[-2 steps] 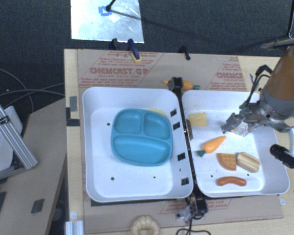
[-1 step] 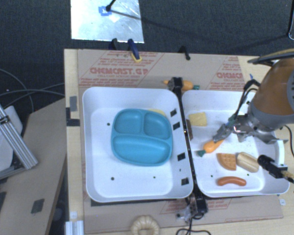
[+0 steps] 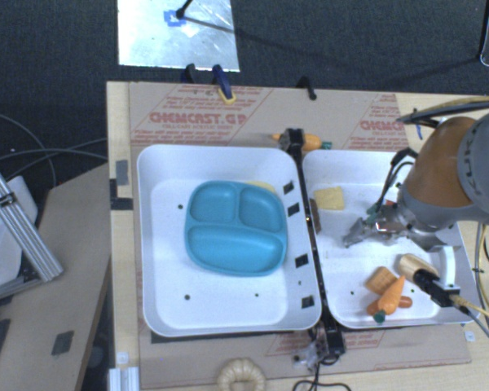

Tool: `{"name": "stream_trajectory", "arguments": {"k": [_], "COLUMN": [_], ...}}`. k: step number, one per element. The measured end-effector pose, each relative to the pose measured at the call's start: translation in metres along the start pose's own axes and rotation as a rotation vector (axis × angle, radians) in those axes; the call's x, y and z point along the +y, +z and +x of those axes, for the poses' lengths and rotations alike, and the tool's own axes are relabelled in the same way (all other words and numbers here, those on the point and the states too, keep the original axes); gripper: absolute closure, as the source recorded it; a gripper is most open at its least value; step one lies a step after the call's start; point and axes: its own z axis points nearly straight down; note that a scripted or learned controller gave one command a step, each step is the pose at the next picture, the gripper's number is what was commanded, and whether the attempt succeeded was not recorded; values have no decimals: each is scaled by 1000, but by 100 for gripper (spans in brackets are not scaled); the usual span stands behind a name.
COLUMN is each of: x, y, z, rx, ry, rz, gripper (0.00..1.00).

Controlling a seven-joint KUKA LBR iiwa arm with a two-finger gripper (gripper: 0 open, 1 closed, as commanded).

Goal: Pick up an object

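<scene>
Dark carpet around a surface [image 3: 122, 210] lined with brown board printed "CHEMCAST GP" in red, twice, upside down along the far edge. Two white bins side by side: left bin [image 3: 167, 300] carrying a blue divided plate [image 3: 232, 226], right bin [image 3: 342, 300] carrying the loose pieces. Near the right bin's far-left corner, a pale yellow block [image 3: 329, 199]; by its near edge, a tan chunk [image 3: 381, 279], an orange carrot [image 3: 389, 296] and a dark-handled brush [image 3: 424, 275], crowded together. Tool [image 3: 360, 232] low over the middle of the right bin, metal fingers pointing left, nothing seen between them; open or closed, cannot tell. Yellow block likely the easiest pick: standing apart, probably light and slightly soft, flat sides suited to a squeeze across its short width. Carrot probably smooth hard plastic, apt to roll or slip; best taken across its thick middle. No other legible writing.
</scene>
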Motion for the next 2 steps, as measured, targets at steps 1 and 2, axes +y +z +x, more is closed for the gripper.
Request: {"name": "stream_trajectory", "arguments": {"k": [1,2], "x": [1,8], "y": [-13,-61], "z": [-1,-8], "rx": [-1,-2], "ry": [1,-2], "rz": [-3,-5], "gripper": [100,100]}}
